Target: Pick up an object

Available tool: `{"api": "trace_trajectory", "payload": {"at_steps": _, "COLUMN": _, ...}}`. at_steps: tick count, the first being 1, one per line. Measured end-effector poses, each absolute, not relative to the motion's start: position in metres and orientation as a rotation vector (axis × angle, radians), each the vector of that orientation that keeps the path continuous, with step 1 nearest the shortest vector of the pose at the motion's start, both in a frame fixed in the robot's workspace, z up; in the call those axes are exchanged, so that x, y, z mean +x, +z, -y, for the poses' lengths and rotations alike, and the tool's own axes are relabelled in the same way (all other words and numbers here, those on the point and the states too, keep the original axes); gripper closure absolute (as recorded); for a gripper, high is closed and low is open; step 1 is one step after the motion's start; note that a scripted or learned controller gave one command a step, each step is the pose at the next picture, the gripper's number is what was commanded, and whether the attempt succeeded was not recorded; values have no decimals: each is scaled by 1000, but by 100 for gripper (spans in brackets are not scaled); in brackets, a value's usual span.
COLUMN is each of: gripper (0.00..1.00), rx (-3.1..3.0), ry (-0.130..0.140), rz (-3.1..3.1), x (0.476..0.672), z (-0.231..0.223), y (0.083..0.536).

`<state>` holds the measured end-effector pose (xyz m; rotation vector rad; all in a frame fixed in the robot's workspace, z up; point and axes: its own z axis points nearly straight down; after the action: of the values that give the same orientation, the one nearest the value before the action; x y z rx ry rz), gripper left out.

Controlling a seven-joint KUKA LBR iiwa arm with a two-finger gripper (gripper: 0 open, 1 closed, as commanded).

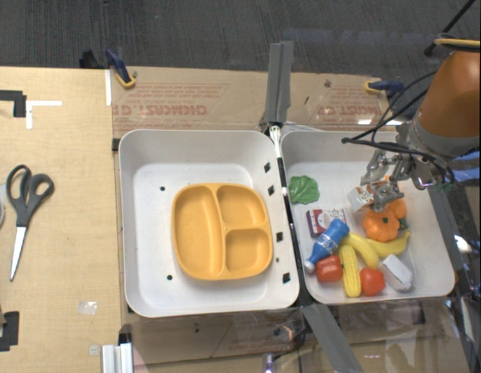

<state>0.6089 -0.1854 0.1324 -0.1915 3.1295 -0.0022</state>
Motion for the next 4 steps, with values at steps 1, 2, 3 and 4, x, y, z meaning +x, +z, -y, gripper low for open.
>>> {"api": "trace_trajectory", "payload": {"at_steps": 1, "gripper": 100, "rx": -74, "ry": -1, "rz": -3135, "x": 610, "z": 222, "y": 290}}
{"api": "trace_trajectory", "payload": {"at_steps": 2, "gripper": 100, "rx": -138, "ry": 1, "rz": -3136, "x": 565, "z": 191, "y": 167}}
{"api": "trace_trajectory", "payload": {"at_steps": 3, "gripper": 100, "rx": 126, "ry": 0, "rz": -3135, "x": 526, "z": 164, "y": 267}}
{"api": "trace_trajectory", "payload": {"at_steps": 4, "gripper": 100, "rx": 101, "ry": -1, "rz": -3136, "x": 484, "z": 114, "y": 138}}
